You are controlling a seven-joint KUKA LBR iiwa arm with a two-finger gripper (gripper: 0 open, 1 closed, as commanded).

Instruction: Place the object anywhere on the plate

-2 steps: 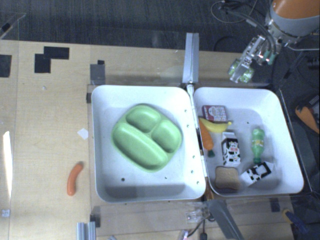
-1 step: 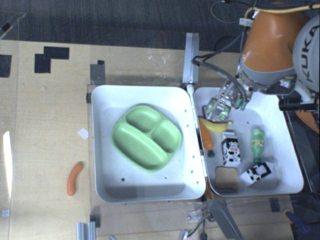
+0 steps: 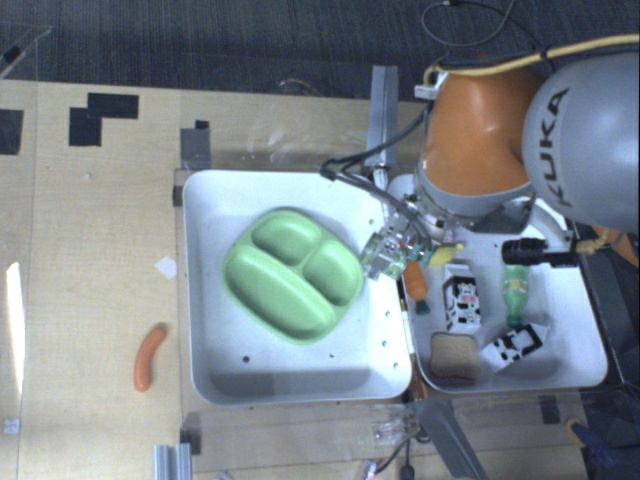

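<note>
Pincer point(image 3: 385, 251) at left bin's point(image 3: 200, 298) right rim, beside green plate point(image 3: 292, 274); grip state unclear. Open floor left of plate. Arm point(image 3: 580, 158) reads "KUKA".

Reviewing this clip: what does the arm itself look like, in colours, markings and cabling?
The arm is glossy grey with a rounded orange band and black KUKA lettering on the grey shell. A yellow cable runs across its top, and black cables loop near the wrist. The gripper is a small metallic assembly.
</note>
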